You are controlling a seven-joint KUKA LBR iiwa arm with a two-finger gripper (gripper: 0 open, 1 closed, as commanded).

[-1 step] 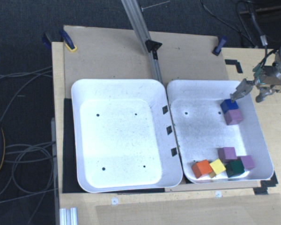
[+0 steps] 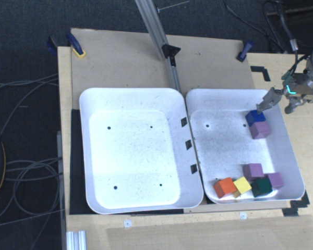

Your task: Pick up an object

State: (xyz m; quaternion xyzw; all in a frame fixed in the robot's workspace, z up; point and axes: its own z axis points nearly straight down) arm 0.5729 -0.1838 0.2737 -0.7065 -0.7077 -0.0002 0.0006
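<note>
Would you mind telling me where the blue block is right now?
The blue block sits in the right-hand bin, near its far right corner, touching a purple block just in front of it, with the gripper close by at the bin's right rim.

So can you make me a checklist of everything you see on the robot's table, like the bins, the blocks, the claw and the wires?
Surface: a tan bench bearing a left white bin and a right white bin side by side.
Job's things: all in the right bin. A blue block touches a purple block near the far right. At the near edge sit an orange block, yellow block, green block and two more purple blocks.
Clutter: blue clamps on the bench's far corners.
Grippers: gripper at the right bin's far right rim, fingers spread, holding nothing.
Cables: loose cables on the floor at left.
Surroundings: dark carpet; a grey pole.
</note>
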